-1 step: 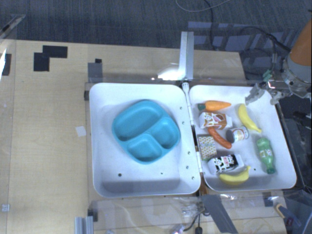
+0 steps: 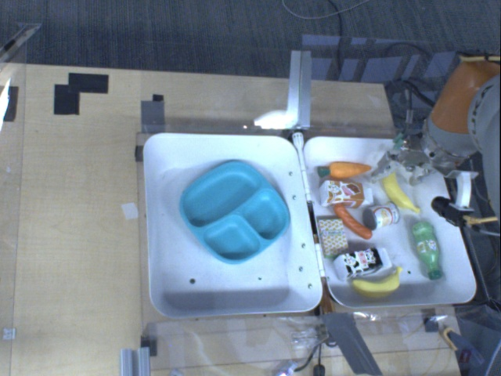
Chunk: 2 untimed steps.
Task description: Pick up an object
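The right bin (image 2: 462, 288) holds several small items. An orange carrot (image 2: 348, 169) lies at the back, with a snack packet (image 2: 344, 192) and a red sausage (image 2: 354, 222) just in front of it. Around them are a small can (image 2: 383, 215), a yellow banana (image 2: 398, 193), a green bottle (image 2: 426, 249), a cow-patterned carton (image 2: 362, 262), a checkered packet (image 2: 332, 236) and a second banana (image 2: 376, 285). My gripper (image 2: 410, 163) hangs over the bin's back right corner, just behind the first banana. Nothing visible is held in it.
The left bin (image 2: 168, 288) contains a blue divided plate (image 2: 235, 210). A metal post (image 2: 300, 84) rises behind the divider between the bins. The arm's orange band (image 2: 458, 92) and cables crowd the right bin's far right side.
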### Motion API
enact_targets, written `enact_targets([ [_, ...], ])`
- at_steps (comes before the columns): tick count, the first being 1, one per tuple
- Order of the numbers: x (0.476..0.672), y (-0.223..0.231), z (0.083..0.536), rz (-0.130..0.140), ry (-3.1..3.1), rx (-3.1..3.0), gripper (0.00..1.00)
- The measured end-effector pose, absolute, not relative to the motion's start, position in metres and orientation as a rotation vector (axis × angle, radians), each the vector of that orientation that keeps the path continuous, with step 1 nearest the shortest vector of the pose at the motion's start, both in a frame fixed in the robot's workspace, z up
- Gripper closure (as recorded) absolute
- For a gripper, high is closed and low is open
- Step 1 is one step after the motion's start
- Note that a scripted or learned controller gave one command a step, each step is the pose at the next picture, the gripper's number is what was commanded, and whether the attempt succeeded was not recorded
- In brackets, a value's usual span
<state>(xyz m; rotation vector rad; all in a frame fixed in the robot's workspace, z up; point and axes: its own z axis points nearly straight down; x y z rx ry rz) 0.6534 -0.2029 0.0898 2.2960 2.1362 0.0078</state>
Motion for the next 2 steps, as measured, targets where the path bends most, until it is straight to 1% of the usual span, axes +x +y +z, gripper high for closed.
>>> enact_targets([
  [1, 0.656, -0.202, 0.103, 0.01, 2.14, 2.283, 1.0],
  [2, 0.671, -0.154, 0.19, 0.008, 2.138, 2.292, 1.0],
])
